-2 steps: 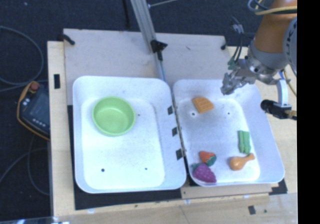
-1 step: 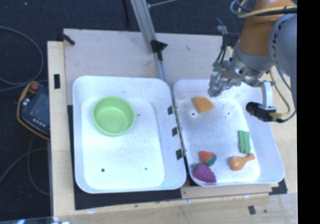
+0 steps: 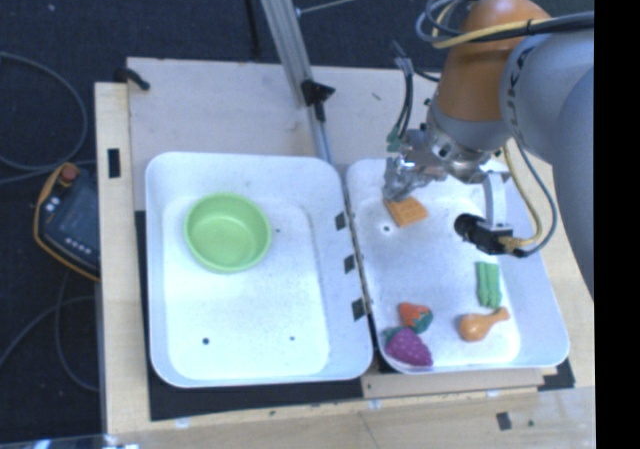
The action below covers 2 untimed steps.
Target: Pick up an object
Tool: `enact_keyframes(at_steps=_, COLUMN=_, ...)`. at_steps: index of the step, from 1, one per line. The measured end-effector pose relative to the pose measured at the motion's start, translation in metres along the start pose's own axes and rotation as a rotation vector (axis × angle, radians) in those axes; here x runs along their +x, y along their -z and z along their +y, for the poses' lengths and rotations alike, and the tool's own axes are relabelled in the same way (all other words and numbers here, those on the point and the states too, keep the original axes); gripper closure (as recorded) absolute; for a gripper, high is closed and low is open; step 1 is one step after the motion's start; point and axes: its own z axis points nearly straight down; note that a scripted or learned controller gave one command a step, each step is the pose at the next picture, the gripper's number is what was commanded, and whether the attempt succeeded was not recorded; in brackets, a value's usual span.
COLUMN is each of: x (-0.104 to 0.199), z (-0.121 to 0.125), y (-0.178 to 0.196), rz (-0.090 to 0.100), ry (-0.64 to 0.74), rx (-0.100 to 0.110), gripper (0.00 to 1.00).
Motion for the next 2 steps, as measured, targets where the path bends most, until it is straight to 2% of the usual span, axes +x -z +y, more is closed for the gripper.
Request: enact_keyframes(at_steps=2, x=0.112, z=-0.023, y=0.006, rz=0.0, ry=0.001, rx=0.001, gripper=1.0)
